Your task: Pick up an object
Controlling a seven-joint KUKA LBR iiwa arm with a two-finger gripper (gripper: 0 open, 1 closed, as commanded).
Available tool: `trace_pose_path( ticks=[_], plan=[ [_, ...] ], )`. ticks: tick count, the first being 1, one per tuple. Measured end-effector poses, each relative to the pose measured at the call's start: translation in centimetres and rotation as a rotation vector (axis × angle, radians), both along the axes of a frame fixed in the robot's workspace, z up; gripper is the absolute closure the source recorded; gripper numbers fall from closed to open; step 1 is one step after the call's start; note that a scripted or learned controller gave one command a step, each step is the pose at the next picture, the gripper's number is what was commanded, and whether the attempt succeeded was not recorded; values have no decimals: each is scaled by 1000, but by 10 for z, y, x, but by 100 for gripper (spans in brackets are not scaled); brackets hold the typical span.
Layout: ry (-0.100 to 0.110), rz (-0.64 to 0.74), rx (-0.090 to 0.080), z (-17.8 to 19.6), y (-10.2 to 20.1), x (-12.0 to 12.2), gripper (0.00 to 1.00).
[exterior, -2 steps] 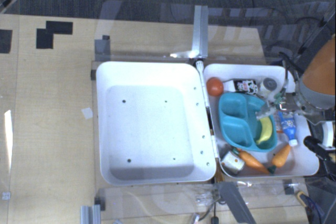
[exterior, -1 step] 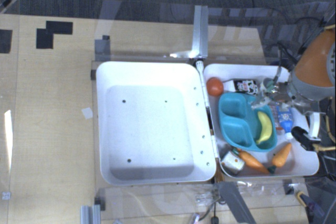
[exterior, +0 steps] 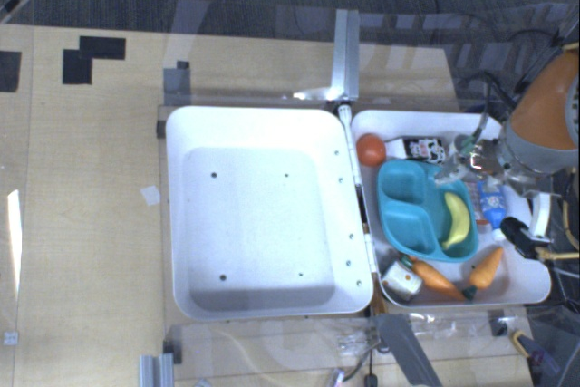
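Observation:
The right bin (exterior: 535, 285) holds a blue two-part tray (exterior: 412, 208) with a yellow banana (exterior: 458, 220) lying in its right part. A red-orange ball (exterior: 370, 149) rests at the bin's back left. Two carrots lie near the front: one (exterior: 435, 278) just in front of the tray, the other (exterior: 487, 267) to its right. A black-and-white packet (exterior: 423, 147) lies at the back. My gripper (exterior: 468, 159) hangs over the bin's back right, above the tray's far right corner, with a small blue bottle (exterior: 492, 206) beside it.
The left bin (exterior: 254, 213) is bare white. A small round white-and-dark object (exterior: 401, 279) sits at the right bin's front left corner. A metal post (exterior: 345, 50) stands behind the divide between the bins. Cables and the arm's orange band (exterior: 548, 104) crowd the right side.

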State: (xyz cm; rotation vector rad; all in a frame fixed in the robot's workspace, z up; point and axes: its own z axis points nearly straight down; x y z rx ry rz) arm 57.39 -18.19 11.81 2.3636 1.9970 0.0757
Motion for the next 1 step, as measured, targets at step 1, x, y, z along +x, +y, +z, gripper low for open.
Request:
trace_pose_path(
  ticks=[1],
  plan=[
    [26, 232, -9, -17, 13, 21, 0]
  ],
)
